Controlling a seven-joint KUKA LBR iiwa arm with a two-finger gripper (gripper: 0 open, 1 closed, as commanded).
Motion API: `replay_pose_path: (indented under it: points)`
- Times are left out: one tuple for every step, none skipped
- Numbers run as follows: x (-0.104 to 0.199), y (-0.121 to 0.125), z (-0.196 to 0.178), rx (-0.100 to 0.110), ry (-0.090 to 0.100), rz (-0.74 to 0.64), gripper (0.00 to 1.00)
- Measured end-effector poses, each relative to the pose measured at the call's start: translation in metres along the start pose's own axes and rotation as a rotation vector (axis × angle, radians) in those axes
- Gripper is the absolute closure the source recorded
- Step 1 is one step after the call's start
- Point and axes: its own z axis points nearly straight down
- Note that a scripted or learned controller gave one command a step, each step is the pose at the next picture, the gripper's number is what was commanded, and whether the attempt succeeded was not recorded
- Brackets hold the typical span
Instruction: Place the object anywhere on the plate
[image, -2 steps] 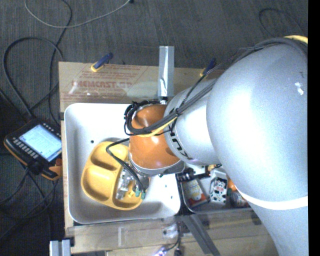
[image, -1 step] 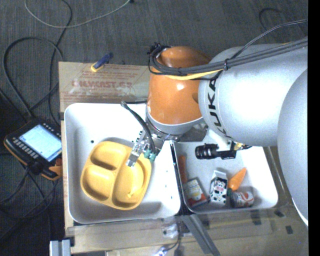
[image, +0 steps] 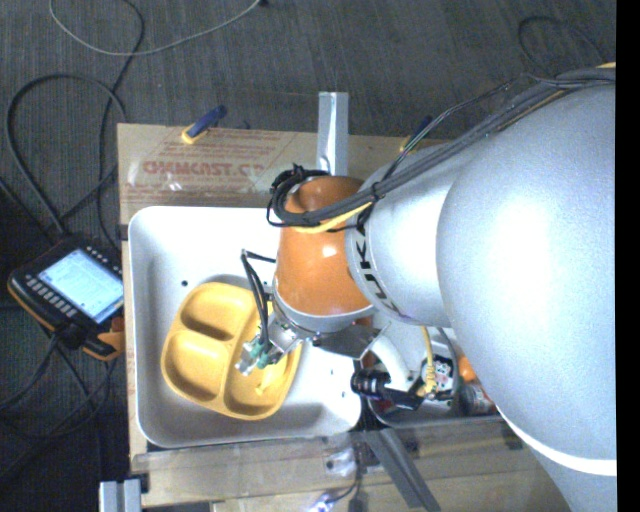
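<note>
You see the grey arm (image: 520, 270) reaching in from the right and covering most of the right-hand bin; its orange band (image: 315, 255) sits over the back right part of the left bin (image: 150, 250); below the band the gripper (image: 256, 357) points down at the yellow plate (image: 205, 345). The plate is a divided one with several compartments, and it lies in the left bin toward the front, nearer the bin's front edge than its back edge; the gripper's tip hangs over the plate's right-hand side, near its front right rim. You can make out something small and greenish at the tip, but it is too small and blurred to tell whether it is the object or part of the tool; whether the jaws are apart or together you cannot tell from here, nor where the object lies. A black cable (image: 300, 205) loops over the band and runs back along the arm. On the floor to the left of the worktop lies a handheld controller (image: 70, 290) with a lit screen; near the worktop's back left corner rests a small blue and yellow tool (image: 203, 123) on a board (image: 200, 170) with red lettering.
</note>
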Motion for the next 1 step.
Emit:
replay_pose_path:
  points:
    - [-0.0179, -0.014, -0.016, -0.001, -0.004, -0.122, 1.0]
